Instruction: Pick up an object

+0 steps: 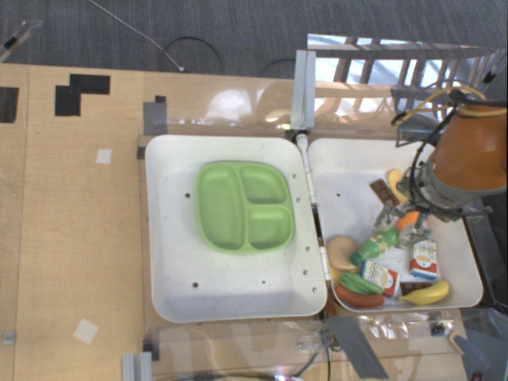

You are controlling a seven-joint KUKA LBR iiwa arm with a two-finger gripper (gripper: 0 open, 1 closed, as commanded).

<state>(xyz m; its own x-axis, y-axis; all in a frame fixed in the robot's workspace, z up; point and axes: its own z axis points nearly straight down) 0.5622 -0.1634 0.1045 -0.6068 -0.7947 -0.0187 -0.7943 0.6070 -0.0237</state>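
We see a pale wooden bench [71, 236] carrying two shallow white plastic bins side by side. The left bin [171, 292] holds a light green plastic tray with three compartments [243, 205], lying flat near its middle. The right bin [349, 165] holds a heap of toy food crowded into its near half. The grey arm with its orange band [470, 151] reaches in from the right and hangs over the right bin's far right part. Its gripper [401, 210] points down into the heap, just above a green plastic bottle [375, 245] and beside a small orange piece [406, 221]; whether it is spread or closed we cannot tell, and we see nothing held in it. Along the bin's near edge lie a red toy sausage [359, 297] and a yellow toy banana [426, 294]. Between them sit two small white cartons with red print [379, 277] [425, 259]. A tan round piece [342, 252] rests against the left wall, and a small brown block [381, 190] lies apart, farther back.
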